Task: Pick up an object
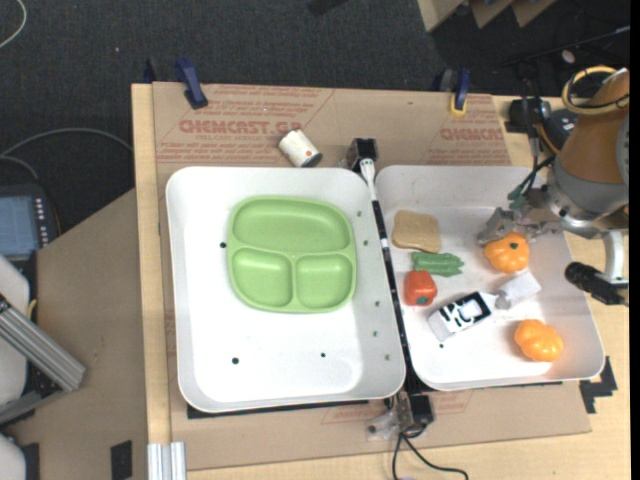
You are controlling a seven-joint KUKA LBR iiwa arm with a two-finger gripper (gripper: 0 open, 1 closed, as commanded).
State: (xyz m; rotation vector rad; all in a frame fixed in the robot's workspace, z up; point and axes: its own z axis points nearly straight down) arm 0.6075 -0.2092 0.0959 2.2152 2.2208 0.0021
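Toast (416,231), pepper (437,262), tomato (420,288) crowd beside orange pumpkin (507,254).

Counting two shallow white bins: a left bin (190,268) and a right bin (570,363), lying side by side on the bench (250,118). Holding one green divided plate (292,253) in the left (three compartments). Holding in the right: two small orange pumpkins, one (507,254) up by the arm, the other (539,340) lower down; one slice of toast (416,231); one green pod (438,262); one red pepper (420,287); one black-and-white block (461,314); one pale small piece (518,290). Lying outside the bins: one white roll (298,148).
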